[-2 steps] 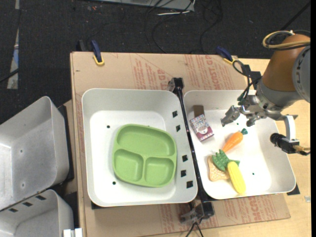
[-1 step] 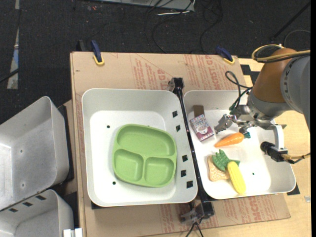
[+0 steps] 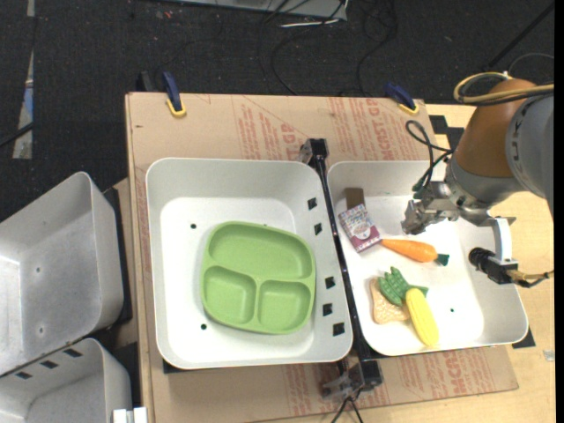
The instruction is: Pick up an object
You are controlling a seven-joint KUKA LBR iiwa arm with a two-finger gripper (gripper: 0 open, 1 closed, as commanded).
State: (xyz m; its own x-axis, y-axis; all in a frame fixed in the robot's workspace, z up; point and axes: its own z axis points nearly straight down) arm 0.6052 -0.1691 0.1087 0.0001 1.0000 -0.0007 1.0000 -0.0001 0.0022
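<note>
**A:** Has your gripper (image 3: 421, 217) picked anything up?

**B:** No, you've lifted nothing yet. It hangs low in the right bin (image 3: 502, 324); its opening I cannot tell. The carrot (image 3: 410, 249) lies just below it, the corn (image 3: 422, 316) farther off.

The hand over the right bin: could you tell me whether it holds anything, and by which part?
Nothing shows in the hand; it hovers above the carrot.

Count: 2 white bins, left bin (image 3: 167, 263) and right bin (image 3: 493, 320). 1 green divided plate (image 3: 258, 277). 1 carrot (image 3: 409, 249), 1 corn cob (image 3: 422, 315), 1 cracker (image 3: 385, 309), 1 pink packet (image 3: 359, 224).
</note>
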